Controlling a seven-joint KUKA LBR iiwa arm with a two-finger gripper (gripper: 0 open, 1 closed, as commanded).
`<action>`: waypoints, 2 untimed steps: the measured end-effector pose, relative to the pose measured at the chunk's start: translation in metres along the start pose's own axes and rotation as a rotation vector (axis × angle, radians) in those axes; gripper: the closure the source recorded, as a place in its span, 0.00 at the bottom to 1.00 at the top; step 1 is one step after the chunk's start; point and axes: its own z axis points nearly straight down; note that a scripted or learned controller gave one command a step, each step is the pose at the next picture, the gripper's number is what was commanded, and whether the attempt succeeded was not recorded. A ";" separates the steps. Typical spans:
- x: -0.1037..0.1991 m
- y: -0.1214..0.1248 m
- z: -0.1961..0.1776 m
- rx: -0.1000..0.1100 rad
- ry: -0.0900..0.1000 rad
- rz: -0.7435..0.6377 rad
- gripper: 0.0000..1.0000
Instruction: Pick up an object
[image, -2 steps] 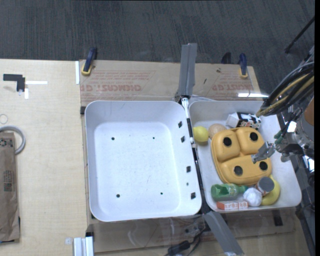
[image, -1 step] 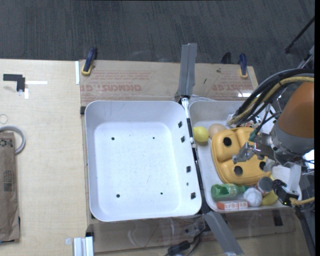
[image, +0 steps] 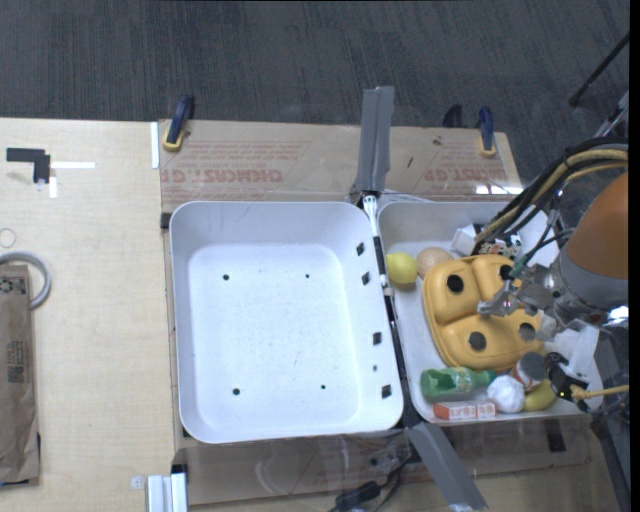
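The right bin (image: 410, 400) holds several objects. A large yellow toy with dark round holes (image: 462, 312) fills its middle. A small yellow lemon (image: 401, 268) and a beige ball (image: 432, 260) lie at its upper left. Along the near edge lie a green bottle (image: 452, 382), a white ball (image: 506, 394), a red-and-white packet (image: 466, 410) and a small yellow piece (image: 541, 398). My gripper (image: 508, 297) reaches in from the right and sits low over the right side of the yellow toy, partly hidden by cables and the wrist.
The left bin (image: 185, 300) is a white tray with small dark dots on its floor. A grey divider bar (image: 376, 150) runs between the bins. Blue clamps (image: 181, 120) hold cardboard behind them. A brown paper bag (image: 15, 370) lies on the bench at far left.
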 end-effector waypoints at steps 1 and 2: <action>0.000 0.000 0.000 0.000 0.000 0.000 0.00; -0.024 0.000 0.004 -0.011 0.006 0.023 0.00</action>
